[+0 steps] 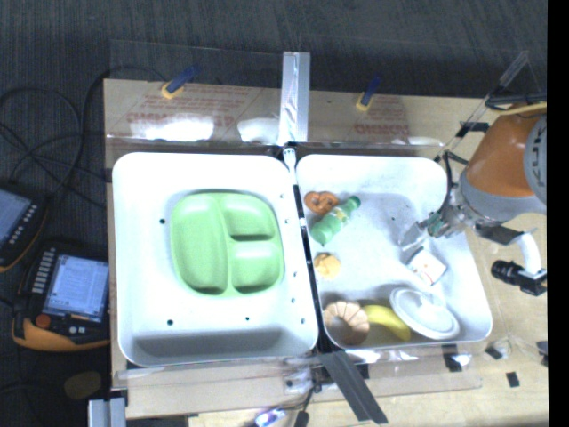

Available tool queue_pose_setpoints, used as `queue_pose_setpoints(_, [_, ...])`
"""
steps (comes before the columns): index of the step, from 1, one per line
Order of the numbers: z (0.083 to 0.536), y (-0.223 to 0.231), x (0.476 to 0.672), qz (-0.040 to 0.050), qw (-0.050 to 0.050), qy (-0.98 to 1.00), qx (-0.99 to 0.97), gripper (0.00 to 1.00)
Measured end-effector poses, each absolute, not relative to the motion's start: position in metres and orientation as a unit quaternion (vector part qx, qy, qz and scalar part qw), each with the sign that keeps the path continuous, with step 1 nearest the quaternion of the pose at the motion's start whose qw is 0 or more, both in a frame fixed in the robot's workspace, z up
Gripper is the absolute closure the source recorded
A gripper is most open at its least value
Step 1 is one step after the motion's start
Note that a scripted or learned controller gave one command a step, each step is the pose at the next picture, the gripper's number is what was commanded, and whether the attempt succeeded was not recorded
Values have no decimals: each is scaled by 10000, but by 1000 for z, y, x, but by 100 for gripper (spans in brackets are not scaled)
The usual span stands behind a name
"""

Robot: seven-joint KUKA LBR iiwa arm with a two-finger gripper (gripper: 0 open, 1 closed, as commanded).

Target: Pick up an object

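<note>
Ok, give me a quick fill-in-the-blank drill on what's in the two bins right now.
1. The green divided tray lies in the ____ bin.
2. The green bottle lies in the right bin near its ____ wall.
3. The banana lies between the white bowl and the ____.
4. The pincer is over the ____ bin.

Missing words: left; left; doughnut; right

You are looking at a robotics lab test bench (124,105), not a home. Two shallow white plastic bins (142,327) sit side by side on the bare plywood top. Left of the bins, black cables (44,140) trail over dark carpet to an orange-edged handheld control pendant (64,292). Behind the bins, blue and yellow clamps (180,80) grip a clear sheet.
</note>
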State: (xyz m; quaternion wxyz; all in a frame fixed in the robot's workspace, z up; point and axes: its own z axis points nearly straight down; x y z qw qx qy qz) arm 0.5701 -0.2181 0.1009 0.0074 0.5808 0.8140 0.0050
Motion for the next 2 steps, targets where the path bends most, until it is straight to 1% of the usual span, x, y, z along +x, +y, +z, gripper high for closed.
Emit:
queue_pose_setpoints(1, [101,-217,570,52,62,8145,5801,0])
queue_pose_setpoints(2, [89,-222,603,9,44,8919,4523,0])
